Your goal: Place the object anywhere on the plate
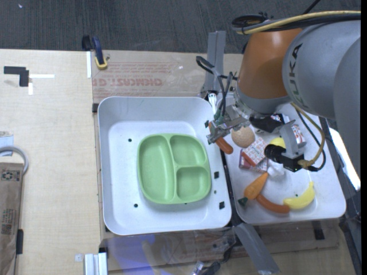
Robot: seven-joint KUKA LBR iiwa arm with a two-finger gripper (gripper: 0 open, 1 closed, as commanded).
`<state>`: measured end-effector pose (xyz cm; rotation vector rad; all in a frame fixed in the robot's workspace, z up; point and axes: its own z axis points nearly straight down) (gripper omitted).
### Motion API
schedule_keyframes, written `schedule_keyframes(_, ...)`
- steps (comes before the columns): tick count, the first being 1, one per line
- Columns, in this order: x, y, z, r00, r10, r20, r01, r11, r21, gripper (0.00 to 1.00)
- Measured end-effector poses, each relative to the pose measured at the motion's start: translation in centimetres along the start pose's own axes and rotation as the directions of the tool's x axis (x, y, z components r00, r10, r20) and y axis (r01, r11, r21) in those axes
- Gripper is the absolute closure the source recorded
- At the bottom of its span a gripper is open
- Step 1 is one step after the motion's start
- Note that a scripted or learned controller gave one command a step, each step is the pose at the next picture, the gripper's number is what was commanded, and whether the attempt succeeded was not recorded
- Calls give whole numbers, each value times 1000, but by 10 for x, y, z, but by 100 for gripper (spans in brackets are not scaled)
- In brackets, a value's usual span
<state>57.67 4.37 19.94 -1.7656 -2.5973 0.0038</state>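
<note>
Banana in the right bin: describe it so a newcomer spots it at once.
Start at the right-hand white bin, the one under the arm, not the bin holding the green plate. Go to its near right corner: the banana lies there, beside an orange carrot. It is the only curved yellow piece.

One fixed camera looks down aslant on both bins (109, 153).

Banana (302, 197) beside two carrots (256, 185), egg (243, 137), red-white packet (254, 152), right bin (327, 209)
</note>
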Motion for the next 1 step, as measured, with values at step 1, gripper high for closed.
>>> schedule_keyframes(1,0,0,0,1000,1,0,-1,1000,0,0)
